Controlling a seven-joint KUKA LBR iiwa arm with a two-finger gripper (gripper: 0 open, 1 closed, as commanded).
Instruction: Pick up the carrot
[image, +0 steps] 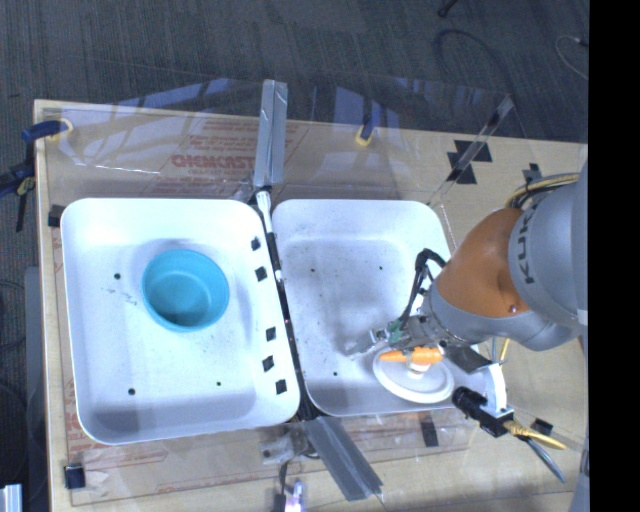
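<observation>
Orange carrot (415, 354) atop white plate (412, 380) in right bin (330, 240), jaws' (392, 340) state unclear; blue bowl (185, 289) in left bin (100, 400).

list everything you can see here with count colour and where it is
left bin: 1, white, left half of the bench
right bin: 1, white, right half of the bench, beside the left bin
bowl: 1, blue, upright in the left bin, towards its middle
plate: 1, white, near right corner of the right bin
carrot: 1, orange, small, over the plate's far edge, right at the gripper
bench: 1, tan board under clear sheet, beneath both bins
clamp: 1, blue, far left corner of the bench
arm: 1, grey with orange band, reaching in from the right over the right bin
gripper: 1, dark, low at the carrot; hold not readable
</observation>
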